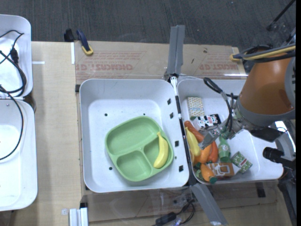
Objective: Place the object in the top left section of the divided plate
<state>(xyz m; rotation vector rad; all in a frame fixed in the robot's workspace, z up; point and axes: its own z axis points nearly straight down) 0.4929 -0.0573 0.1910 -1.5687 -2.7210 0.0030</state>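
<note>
A green divided plate (128,140) lies in the left bin (94,126). A yellow toy banana (161,150) rests in the plate's right section, along its rim. My gripper (217,136) is low in the right bin (268,173), over a pile of toy food. Under and beside it are a second yellow banana (192,142), orange carrot-like pieces (209,153) and a small green bottle (225,149). The wrist and cables hide the gripper's tip, and I cannot see whether it holds anything.
In the right bin also lie a pale patterned box (195,106), a black and white card (208,120), a green carton (241,161) and an orange juice box (221,170). The arm's orange band (265,91) hangs over that bin's right side.
</note>
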